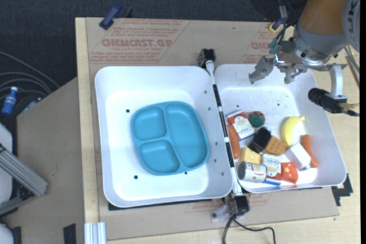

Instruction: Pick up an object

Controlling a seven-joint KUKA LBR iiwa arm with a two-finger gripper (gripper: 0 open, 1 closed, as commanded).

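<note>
Two bins: gripper (273, 72) hovers upper right, fingers spread and holding nothing, toy food (269, 151) crowded lower right, blue tray (170, 138) left.

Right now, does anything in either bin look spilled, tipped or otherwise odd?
Nothing looks spilled or damaged. The toy food lies jumbled in a heap toward the near side of the right bin, and the blue divided plate sits flat in the left bin.

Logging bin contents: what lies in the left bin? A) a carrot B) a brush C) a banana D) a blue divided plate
D: the blue plate, with three compartments, lies in the left bin; the banana and carrot lie in the right bin.
</note>
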